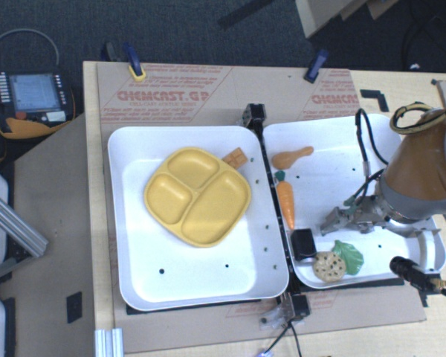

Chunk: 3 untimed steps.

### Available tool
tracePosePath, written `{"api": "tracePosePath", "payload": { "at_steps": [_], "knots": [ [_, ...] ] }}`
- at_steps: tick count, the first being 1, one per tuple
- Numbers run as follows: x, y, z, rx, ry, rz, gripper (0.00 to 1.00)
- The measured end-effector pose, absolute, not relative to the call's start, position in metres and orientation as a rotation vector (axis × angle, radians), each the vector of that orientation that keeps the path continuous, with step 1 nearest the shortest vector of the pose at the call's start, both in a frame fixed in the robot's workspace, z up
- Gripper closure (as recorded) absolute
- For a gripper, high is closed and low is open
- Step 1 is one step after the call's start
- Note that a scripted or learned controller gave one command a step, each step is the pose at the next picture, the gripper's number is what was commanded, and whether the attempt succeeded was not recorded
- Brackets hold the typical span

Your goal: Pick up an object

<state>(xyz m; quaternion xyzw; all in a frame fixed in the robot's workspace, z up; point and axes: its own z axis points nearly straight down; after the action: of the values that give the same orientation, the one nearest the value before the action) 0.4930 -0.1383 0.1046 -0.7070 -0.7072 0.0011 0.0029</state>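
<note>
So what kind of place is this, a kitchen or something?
Probably a robot lab, not a kitchen. A grey robot arm with an orange band reaches over two shallow white plastic bins of toy food, like a small orange plastic carrot, and a handheld control pad with a screen sits beside the bench.

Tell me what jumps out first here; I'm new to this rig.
The yellow tray with three compartments dominates the left bin. In the right bin, a carrot lies along the left wall, with the arm's tool hovering to its right, above a green leaf and a cookie.
</note>
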Motion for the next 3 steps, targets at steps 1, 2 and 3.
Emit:
{"api": "tracePosePath", "payload": {
  "at_steps": [1,2,3],
  "knots": [
    [0.495,-0.139,0.118,-2.224,-2.222,-0.001,1.00],
    [0.494,-0.149,0.177,-2.226,-2.226,-0.004,1.00],
    [0.492,-0.144,0.221,-2.224,-2.227,-0.003,1.00]
  ]
}}
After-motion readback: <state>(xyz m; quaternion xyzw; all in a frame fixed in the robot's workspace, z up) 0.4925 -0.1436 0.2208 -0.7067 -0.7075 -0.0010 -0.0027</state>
